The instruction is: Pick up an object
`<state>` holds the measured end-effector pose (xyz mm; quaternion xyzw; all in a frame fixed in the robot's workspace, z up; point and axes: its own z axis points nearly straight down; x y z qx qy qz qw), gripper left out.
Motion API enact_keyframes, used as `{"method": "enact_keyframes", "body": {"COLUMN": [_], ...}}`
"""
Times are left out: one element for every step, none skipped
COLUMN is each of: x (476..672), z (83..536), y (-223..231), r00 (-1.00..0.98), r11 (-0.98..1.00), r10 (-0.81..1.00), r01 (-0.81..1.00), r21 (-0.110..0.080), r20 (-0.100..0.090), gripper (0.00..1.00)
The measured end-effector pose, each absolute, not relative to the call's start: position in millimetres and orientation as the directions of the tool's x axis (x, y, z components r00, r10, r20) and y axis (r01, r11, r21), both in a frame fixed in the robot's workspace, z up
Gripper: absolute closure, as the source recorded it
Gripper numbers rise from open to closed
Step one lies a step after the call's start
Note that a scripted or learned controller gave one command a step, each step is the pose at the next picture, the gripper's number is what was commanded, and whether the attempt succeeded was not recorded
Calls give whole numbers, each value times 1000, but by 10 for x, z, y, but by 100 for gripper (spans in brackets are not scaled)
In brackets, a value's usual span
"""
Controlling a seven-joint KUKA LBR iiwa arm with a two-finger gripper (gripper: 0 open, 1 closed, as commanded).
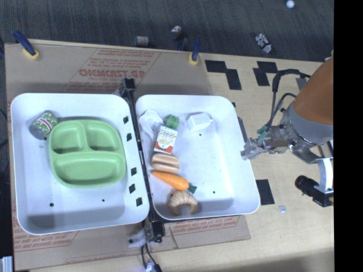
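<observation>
In the right bin (224, 177) lie a carrot (170, 180), a hot dog (165, 162), a croissant (181, 202), a small juice carton (165, 139), a green item (172, 120), a crumpled white piece (150, 119) and a white block (199, 120). My gripper (252, 150) hangs just outside the right bin's right rim, over the bench, with nothing visible between its fingers. The arm comes in from the right.
The left bin (34, 203) holds a green divided tray (88, 152) and a small can (42, 124) at its upper left. A black divider clip strip (136, 152) runs between the bins. Cables and black markers lie on the bench right of the bins.
</observation>
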<state>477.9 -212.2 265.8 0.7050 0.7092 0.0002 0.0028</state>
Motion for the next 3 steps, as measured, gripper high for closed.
{"method": "enact_keyframes", "body": {"x": [4772,4771,5003], "z": [2398,2400,1022], "y": [-1497,-1501,-1631], "r00": [-7,-7,-7], "r11": [7,7,7], "r10": [1000,1000,1000], "r01": [1000,1000,1000], "r21": [0,0,-5], "r20": [0,-1,1], "gripper": [100,0,0]}}
